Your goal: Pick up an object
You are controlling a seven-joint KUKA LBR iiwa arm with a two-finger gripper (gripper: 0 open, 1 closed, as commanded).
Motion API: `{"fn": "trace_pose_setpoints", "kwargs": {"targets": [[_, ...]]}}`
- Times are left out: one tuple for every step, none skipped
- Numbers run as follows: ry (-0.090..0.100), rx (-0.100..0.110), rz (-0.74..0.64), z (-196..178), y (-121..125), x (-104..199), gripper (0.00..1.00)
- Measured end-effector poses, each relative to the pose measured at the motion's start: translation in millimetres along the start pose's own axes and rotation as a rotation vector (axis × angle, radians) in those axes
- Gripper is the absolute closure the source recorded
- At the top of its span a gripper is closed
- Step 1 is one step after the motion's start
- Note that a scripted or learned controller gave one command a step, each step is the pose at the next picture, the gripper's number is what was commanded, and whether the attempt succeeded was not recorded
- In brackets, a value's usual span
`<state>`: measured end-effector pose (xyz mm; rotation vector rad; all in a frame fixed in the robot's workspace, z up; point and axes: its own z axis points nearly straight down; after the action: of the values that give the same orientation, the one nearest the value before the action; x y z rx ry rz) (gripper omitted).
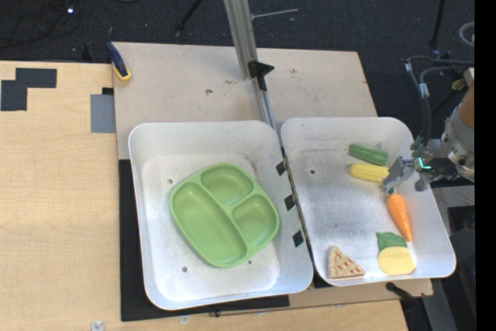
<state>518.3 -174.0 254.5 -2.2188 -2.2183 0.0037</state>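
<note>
The right bin [310, 137] holds several toy foods: a green cucumber [366, 154], a yellow corn cob [367, 173], an orange carrot [400, 217], a pizza slice [343, 263] and a yellow piece with a green top [395, 256]. My gripper [405, 181] reaches in from the right, hovering over the carrot's upper end and just right of the corn cob. Its fingers stand apart, open, with nothing between them.
A green divided plate [225, 215] lies in the left bin [147, 167]. A metal post [242, 23] rises behind the bins' shared wall. A blue and yellow tool [118, 62] lies on the board at the back left.
</note>
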Motion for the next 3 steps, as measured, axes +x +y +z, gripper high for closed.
{"fn": "trace_pose_setpoints", "kwargs": {"targets": [[0.0,-0.002,0.0,-0.7,0.4,-0.1,0.0],[0.001,0.004,0.001,57.0,-2.1,-9.2,0.0],[0.002,0.004,-0.001,120.4,2.0,-6.0,0.0]]}}
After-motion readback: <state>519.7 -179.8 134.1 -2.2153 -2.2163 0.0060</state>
